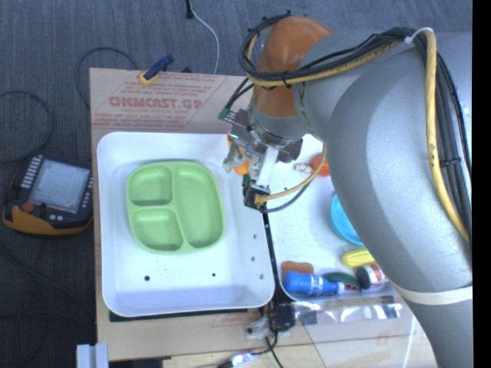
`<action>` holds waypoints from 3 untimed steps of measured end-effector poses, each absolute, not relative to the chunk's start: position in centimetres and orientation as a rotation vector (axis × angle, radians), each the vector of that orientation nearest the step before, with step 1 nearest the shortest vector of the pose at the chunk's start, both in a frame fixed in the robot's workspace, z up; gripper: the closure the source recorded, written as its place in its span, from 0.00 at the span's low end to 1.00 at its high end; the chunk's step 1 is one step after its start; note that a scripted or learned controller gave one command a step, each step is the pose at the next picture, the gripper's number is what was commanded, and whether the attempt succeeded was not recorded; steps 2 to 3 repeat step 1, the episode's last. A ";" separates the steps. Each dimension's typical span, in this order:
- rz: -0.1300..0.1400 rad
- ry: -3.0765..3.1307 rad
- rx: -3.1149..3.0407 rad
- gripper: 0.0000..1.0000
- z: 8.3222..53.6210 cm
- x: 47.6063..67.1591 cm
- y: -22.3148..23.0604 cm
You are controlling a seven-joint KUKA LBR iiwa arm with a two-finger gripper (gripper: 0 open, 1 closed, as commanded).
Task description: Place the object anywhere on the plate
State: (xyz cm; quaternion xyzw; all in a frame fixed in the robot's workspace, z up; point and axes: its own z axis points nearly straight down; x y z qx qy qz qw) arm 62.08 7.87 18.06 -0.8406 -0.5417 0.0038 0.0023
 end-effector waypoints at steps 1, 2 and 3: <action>0.011 -1.697 -2.641 0.00 18.2 62.1 7.6; 0.011 -1.697 -2.641 0.00 18.2 62.1 7.6; 0.011 -1.697 -2.641 0.00 18.2 62.1 7.6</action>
